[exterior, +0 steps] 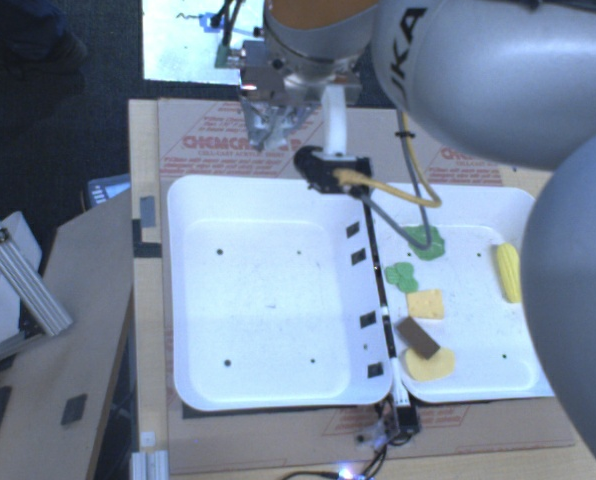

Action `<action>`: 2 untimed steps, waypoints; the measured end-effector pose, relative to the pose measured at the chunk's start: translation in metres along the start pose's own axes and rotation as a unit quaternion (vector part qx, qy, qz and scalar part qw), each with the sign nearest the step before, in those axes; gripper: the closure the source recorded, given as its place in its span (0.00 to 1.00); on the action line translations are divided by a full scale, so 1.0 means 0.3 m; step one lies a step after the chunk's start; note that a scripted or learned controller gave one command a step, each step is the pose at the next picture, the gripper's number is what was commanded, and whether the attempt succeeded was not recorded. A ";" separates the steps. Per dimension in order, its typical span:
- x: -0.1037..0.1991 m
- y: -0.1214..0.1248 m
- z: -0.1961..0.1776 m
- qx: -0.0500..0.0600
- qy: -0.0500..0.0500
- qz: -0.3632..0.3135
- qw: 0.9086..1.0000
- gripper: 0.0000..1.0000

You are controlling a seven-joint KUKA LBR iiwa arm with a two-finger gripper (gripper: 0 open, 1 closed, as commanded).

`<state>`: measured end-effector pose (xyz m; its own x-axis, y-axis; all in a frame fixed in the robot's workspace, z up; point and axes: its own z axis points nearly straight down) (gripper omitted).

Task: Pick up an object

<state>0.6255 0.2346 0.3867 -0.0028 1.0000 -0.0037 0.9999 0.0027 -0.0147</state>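
My gripper [271, 133] hangs high above the bench, past the far edge of the left bin [193, 268], with its metal fingers pointing down and nothing visible between them. In the right bin [478, 373] lie several small toys: a green leafy piece [424, 241], a smaller green piece [400, 276], a yellow square block [425, 304], a brown block [417, 337], a pale yellow flat piece [430, 366] and a yellow corn cob [508, 271]. The grey arm covers the upper right of the view.
A black and yellow cable [378, 193] runs from the wrist across the bins' shared divider [376, 298]. Cardboard [208, 138] lies under both bins. An aluminium rail [18, 278] stands to the left of the bench.
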 end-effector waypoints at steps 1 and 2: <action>-0.004 -0.050 -0.510 -0.016 0.005 -0.001 1.000 1.00; -0.001 -0.257 0.085 0.002 -0.001 -0.001 1.000 1.00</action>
<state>0.5480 0.2341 0.3624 -0.0050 1.0000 -0.0059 0.9998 0.0049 -0.0185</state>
